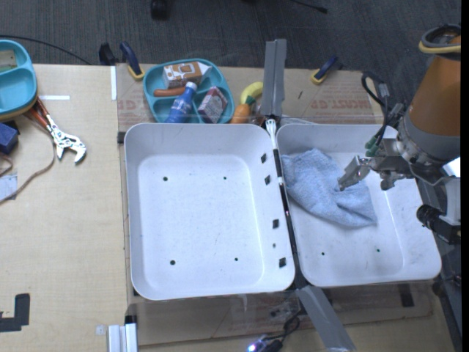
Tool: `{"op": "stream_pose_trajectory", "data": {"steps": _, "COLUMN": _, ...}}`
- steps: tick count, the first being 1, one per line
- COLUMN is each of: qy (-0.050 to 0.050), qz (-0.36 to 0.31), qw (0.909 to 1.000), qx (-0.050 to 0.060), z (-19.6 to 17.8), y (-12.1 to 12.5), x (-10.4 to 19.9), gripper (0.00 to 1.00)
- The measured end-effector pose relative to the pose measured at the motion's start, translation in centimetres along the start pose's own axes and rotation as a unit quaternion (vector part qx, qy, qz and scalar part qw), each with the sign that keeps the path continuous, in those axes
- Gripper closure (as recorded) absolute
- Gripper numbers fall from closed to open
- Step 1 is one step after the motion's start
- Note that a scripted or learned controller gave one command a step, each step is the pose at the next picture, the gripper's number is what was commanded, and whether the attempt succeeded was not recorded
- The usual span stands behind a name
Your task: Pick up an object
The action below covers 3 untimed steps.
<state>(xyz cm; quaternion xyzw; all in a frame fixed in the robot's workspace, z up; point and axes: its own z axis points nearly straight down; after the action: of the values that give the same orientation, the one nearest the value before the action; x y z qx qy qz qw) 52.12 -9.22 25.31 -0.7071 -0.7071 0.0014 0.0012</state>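
In the camera view, two white bins are seen side by side on the tabletop (66, 226); the left bin (205, 211) carries nothing that can be made out, while the right bin (366, 262) holds a crumpled blue-grey cloth (322, 185), lying in its upper left part near the wall shared with the left bin; the arm (436, 101) is reached in from the right, and the tool (350, 176) is placed low over the cloth's right edge; its fingers (355, 170) appear slightly spread, with the tips at or just touching the fabric, and no cloth can be seen pinched between them, so nothing is judged to be held yet; the step in hand is judged to be the closing on the cloth; it would be done well if the tips were pressed down into a raised fold rather than a flat patch, so that fabric is gathered between them before they are brought together; the lift should then be made straight up, since a thin pinch of soft cloth could slip; beyond the bins, a teal tray (189, 94) of small items and a wrench (66, 144) are seen, well apart from the work.
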Motion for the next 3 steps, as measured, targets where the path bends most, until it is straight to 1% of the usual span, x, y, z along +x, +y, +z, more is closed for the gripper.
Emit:
{"op": "stream_pose_trajectory", "data": {"steps": 1, "qy": 0.000, "qz": 0.121, "qw": 0.9927, "qx": 0.000, "z": 6.7, "y": -0.7, "x": -5.2, "gripper": 0.00}}
{"op": "stream_pose_trajectory", "data": {"steps": 2, "qy": 0.000, "qz": 0.043, "qw": 0.9991, "qx": -0.001, "z": 6.2, "y": -2.3, "x": -7.2, "gripper": 0.00}}
{"op": "stream_pose_trajectory", "data": {"steps": 3, "qy": 0.000, "qz": 0.033, "qw": 0.9995, "qx": -0.001, "z": 16.2, "y": 0.7, "x": -0.3, "gripper": 0.00}}
